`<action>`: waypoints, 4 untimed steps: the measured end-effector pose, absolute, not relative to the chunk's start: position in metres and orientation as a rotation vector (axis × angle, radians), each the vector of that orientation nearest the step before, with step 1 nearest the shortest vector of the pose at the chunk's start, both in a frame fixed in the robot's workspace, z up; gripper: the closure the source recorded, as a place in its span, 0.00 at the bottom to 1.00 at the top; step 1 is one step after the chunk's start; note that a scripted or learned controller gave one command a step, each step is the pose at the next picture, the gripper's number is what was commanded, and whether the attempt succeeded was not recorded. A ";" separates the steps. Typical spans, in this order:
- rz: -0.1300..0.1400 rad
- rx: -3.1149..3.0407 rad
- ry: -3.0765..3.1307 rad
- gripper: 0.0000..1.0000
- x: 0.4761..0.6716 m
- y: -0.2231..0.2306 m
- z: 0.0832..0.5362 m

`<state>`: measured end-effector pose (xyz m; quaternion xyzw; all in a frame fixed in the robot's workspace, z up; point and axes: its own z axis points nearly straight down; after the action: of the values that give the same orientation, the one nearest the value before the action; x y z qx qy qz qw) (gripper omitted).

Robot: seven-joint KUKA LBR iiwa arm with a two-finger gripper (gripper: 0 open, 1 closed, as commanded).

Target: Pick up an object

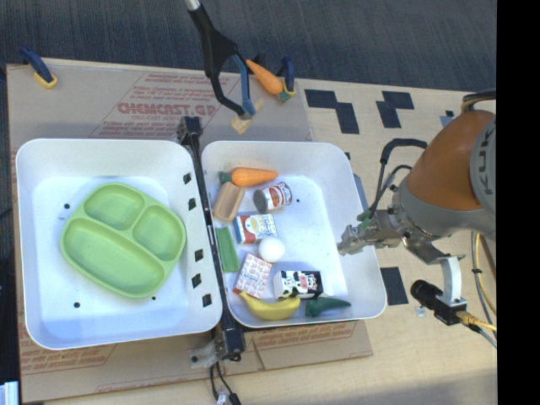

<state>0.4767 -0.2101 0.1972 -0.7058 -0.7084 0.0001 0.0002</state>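
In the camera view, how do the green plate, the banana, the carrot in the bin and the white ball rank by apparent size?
1. green plate
2. banana
3. carrot, close to the banana
4. white ball

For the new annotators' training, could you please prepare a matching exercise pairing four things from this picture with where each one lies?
Things:
1. green divided plate
2. carrot
3. banana
4. white ball

Places:
A. near edge of the right bin
B. left bin
C. middle of the right bin
D. far end of the right bin

Pairs: 1-B, 2-D, 3-A, 4-C
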 end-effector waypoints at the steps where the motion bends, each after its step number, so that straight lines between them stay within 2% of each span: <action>1: -0.002 -2.217 -2.228 1.00 0.477 -0.209 0.207; 2: -0.002 -2.219 -2.232 1.00 0.478 -0.212 0.299; 3: 0.002 -2.212 -2.224 1.00 0.497 -0.210 0.180; 4: -0.001 -2.216 -2.229 1.00 0.508 -0.211 0.268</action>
<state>0.5077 -0.2114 0.2680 -0.7050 -0.7092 -0.0002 -0.0009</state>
